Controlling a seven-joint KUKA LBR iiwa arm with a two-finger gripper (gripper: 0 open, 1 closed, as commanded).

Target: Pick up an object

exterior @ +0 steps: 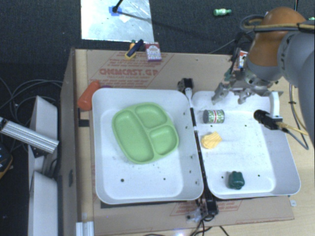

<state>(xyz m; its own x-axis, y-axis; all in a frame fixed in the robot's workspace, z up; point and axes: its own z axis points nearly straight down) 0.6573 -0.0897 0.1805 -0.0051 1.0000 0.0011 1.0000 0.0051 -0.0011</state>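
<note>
Two white bins (147, 191) sat side by side, holding one green divided tray (145, 132), one can (214, 116), one yellow piece (211, 140), one dark green item (236, 180).

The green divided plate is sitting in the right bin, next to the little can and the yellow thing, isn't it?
Not quite. The camera view shows the green divided plate in the left bin. The little can and the yellow thing lie in the right bin.
</note>
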